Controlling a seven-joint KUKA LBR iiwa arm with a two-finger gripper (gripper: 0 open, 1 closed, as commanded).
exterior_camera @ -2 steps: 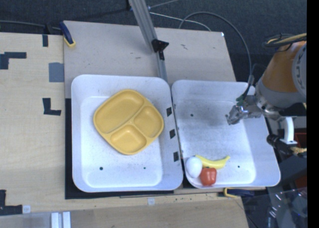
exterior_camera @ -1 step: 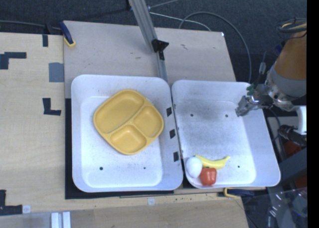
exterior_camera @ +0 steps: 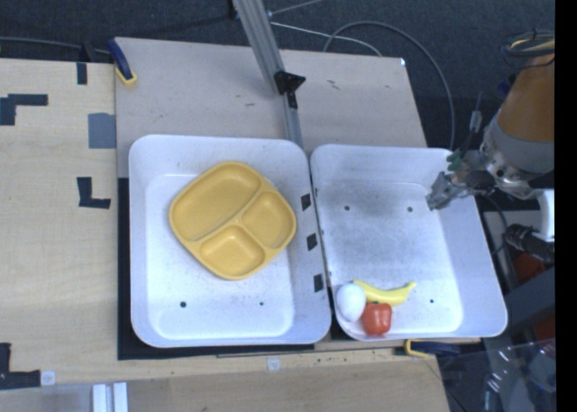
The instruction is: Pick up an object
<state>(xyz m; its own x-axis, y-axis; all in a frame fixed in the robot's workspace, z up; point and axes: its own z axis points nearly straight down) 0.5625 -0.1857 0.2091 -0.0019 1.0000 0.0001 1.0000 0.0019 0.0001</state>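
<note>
Your gripper sits at the right bin's far right edge, dark and small against the white, just over the rim near the far right corner. Whether it is open or closed cannot be told from this angle, and nothing can be seen in its grasp. Behind it, your arm comes in from the right, grey at the wrist with an orange band above.

Three small objects lie bunched together in the right bin's near left corner. A white egg-shaped ball is leftmost, pressed toward the left wall. A yellow banana lies flat just to its right, curving toward the bin's middle. A red pepper-like piece sits against the near wall, touching both. All three are well apart from the gripper.

The left bin carries a yellow divided plate with three compartments, resting near its centre, slightly toward the far edge.
</note>
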